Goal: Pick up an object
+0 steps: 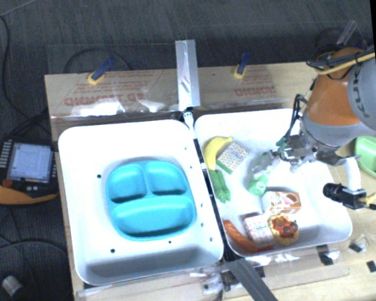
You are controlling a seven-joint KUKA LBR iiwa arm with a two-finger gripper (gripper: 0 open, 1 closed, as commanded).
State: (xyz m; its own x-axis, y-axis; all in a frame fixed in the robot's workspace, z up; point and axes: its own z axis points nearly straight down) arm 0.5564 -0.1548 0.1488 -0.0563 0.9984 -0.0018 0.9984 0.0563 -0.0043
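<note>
Left of the yellow banana, past the ridge where the two bins meet: a sky-blue divided plastic plate lying flat in the left shallow white bin. Nothing to pick there.

Touching the banana's right side: a small checkered packet. Just below the banana: a dark green long vegetable toy. Further below and right of the banana, packed close: an orange carrot-like piece, a small white-and-red box, a round red-and-yellow toy and a red-and-white flat packet.

Right of the banana and slightly lower: a pale green lump, with the tool just above it, inside the right shallow white bin. Cannot tell whether released or clenched; too blurred against the white floor. Nothing visibly gripped.

Likely pick, judging by nearness: the pale green lump.
- Centre the tool over the lump before descending.
- Keep away from the flat packet just beside it.
- Come straight down, then close fully before lifting.
- Lift slowly; small rounded pieces probably slip.

Far right of the banana: the grey arm with its orange band, reaching in over the counter.
</note>
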